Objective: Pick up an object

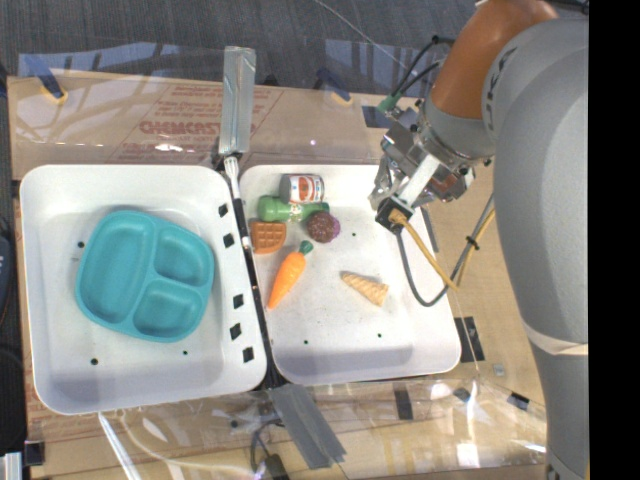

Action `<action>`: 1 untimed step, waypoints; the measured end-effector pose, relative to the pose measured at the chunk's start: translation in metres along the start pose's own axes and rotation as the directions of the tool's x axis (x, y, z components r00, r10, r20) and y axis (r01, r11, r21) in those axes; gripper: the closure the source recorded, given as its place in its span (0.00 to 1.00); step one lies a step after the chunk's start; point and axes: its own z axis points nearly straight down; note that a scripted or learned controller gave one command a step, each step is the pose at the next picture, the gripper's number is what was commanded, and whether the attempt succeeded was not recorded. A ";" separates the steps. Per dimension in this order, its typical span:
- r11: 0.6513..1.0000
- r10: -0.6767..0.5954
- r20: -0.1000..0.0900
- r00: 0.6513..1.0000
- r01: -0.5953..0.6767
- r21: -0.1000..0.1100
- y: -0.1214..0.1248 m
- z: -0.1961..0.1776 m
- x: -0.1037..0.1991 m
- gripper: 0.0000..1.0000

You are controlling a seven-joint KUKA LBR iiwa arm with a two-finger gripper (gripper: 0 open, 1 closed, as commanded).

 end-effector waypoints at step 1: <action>0.986 -0.165 -0.004 0.986 0.165 0.001 -0.083 -0.002 -0.066 1.00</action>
